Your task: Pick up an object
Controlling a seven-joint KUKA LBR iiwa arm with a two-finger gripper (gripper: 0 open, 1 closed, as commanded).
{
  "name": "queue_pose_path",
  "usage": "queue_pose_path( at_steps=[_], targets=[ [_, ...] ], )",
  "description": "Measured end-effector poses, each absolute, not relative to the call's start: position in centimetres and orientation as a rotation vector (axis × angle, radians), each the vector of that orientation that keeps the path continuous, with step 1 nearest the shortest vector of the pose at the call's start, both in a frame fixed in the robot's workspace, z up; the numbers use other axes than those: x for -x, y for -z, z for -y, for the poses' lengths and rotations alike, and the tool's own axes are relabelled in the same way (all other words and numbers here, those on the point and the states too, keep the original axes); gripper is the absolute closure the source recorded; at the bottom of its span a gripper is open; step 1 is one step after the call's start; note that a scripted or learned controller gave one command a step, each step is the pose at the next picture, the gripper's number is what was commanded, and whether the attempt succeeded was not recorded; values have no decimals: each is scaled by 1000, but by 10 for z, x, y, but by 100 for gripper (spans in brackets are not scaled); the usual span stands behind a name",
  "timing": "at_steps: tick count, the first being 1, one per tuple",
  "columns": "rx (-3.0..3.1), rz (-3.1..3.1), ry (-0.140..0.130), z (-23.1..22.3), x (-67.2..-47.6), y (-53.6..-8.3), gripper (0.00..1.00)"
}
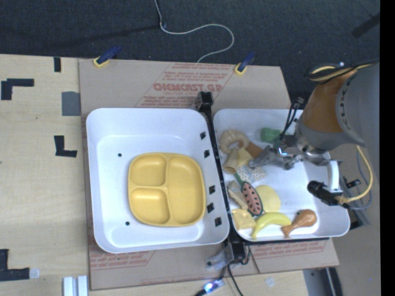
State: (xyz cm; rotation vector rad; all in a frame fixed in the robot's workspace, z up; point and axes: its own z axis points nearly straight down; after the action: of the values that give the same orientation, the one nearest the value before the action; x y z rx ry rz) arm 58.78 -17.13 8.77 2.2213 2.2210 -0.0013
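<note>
My gripper (262,157) sits low in the right bin (321,224), amid toy food near the croissant (233,140) & green piece (270,134). Can't tell how wide it's open or if anything's gripped. Judging by that, pick isn't done: banana (270,222), drumstick (300,220), watermelon slice (250,197) lie loose; yellow tray (166,188) is in the left bin (105,165).

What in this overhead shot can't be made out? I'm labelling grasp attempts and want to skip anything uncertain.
- Gripper, camera view: its fingers are small and blurred against the toy pile, so open or shut is unclear.
- Green object, camera view: partly covered by the arm; its shape is unclear.
- Small toys under the watermelon slice, camera view: overlapping, too small to identify.
- Right bin, camera view: its right wall is hidden by the arm.
</note>
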Motion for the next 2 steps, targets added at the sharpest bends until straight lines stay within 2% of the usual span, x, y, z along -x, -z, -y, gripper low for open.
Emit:
queue_pose_path(
  at_steps=[1,2],
  targets=[
    [-2219,-2222,-1,172,-589,-88,0],
    [-2215,-2222,-16,169,-593,-102,100]
  ],
)
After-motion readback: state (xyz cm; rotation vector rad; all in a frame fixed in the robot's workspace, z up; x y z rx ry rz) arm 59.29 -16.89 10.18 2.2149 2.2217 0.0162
